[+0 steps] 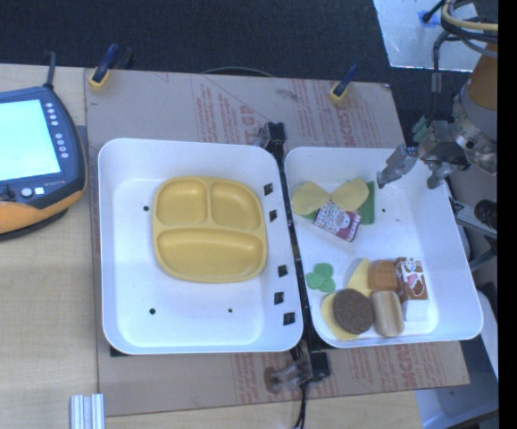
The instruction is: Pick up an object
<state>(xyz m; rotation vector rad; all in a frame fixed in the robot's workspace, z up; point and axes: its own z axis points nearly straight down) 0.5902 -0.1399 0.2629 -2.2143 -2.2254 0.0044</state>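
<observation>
My gripper [416, 171] hangs over the right bin's [446, 226] upper right part, fingers spread open with nothing between them. To its left lie a yellow-green soft piece [306, 197], a second yellow piece [352, 191] and a small red-and-white packet [337, 221]. Near the bin's front sit a green flat shape [321, 278], a dark brown cookie [354, 311], a tan bun [387, 315], an orange-brown block [383, 275] and a red-and-white wrapper [412, 280].
The left bin [124, 266] holds a yellow divided plate [209, 228]. A teach pendant [17, 155] lies at the far left of the bench. Clamps sit between the bins [276, 135] and at the cardboard's back corners.
</observation>
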